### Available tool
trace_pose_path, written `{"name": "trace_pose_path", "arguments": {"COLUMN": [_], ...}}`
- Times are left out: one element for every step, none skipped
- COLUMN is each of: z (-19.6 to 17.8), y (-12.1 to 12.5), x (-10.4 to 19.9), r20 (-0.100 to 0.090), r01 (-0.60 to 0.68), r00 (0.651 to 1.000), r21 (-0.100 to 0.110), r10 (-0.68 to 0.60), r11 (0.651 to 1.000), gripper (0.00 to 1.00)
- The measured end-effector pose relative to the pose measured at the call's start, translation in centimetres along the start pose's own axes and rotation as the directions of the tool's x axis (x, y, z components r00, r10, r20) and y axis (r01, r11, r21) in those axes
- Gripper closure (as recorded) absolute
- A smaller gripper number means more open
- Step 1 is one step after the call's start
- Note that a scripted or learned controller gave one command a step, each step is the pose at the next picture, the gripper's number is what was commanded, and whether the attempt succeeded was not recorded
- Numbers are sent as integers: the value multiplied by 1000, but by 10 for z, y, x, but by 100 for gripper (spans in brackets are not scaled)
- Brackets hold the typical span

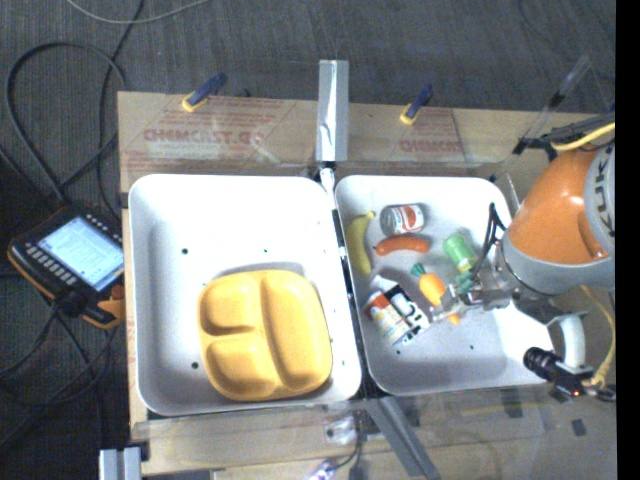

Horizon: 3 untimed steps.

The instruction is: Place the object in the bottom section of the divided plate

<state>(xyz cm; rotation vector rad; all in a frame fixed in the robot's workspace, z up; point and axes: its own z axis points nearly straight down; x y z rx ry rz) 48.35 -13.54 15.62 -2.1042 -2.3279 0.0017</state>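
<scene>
1. Looming closest, the orange-banded arm point(562, 230) is reaching in from the right.
2. Its gripper point(458, 296) is hovering beside the carrot point(432, 288); whether it is gripping anything I cannot tell.
3. Left, the yellow divided plate point(266, 334) is sitting in the left bin point(160, 228).

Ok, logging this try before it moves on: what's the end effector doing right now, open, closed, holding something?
End effector: low in the right bin beside the carrot; open or closed cannot be told, and no object shows in its grip.

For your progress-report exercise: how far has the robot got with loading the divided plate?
Done: nothing; the yellow plate in the left bin holds no object. In hand: the end effector is low in the right bin near the carrot. Left: grasp, carry, place in the bottom section.
</scene>
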Motion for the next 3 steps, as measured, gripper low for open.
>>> {"name": "trace_pose_path", "arguments": {"z": [-26, -85, -85], "y": [42, 16, 16], "x": [80, 148, 147], "r20": [2, 2, 3], "r01": [5, 129, 128], "r00": [1000, 992, 992], "r21": [0, 1, 1], "r10": [-5, -129, -128], "r11": [1000, 992, 992], "gripper": [100, 100, 0]}}
